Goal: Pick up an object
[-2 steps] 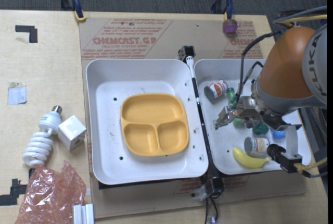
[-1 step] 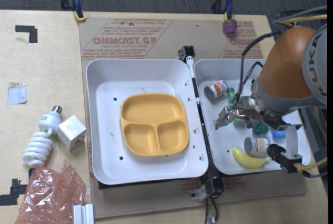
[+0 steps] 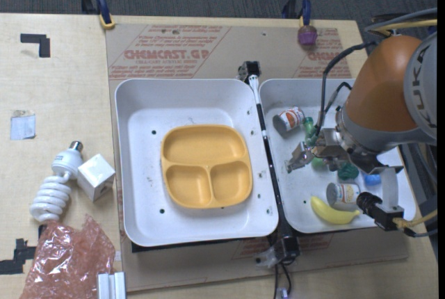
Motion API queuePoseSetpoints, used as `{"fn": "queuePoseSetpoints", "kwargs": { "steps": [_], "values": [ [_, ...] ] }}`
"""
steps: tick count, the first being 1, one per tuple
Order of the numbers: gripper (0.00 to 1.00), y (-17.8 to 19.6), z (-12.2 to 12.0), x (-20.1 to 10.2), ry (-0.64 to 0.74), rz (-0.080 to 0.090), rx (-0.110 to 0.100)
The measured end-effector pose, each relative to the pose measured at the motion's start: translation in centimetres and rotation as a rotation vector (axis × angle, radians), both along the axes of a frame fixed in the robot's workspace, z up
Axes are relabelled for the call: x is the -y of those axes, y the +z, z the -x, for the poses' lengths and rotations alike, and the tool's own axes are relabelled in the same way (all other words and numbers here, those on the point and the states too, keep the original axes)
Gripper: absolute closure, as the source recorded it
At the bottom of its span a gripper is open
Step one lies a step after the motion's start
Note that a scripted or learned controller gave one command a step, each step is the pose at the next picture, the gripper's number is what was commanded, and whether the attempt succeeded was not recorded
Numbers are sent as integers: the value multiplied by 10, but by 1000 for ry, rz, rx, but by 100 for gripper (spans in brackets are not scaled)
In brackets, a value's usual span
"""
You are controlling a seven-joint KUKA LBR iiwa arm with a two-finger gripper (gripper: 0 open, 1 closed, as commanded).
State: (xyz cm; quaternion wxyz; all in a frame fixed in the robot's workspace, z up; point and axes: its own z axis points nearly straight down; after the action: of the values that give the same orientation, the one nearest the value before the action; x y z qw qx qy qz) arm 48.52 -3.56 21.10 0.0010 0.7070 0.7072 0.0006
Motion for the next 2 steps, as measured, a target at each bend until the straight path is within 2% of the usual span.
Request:
{"fn": "queuePoseSetpoints", "kwargs": {
  "steps": [1, 2],
  "values": [
    [0, -119, 8, 71, -2, -1, -3],
    [100, -109, 7, 72, -4, 0, 0]
  ]
}}
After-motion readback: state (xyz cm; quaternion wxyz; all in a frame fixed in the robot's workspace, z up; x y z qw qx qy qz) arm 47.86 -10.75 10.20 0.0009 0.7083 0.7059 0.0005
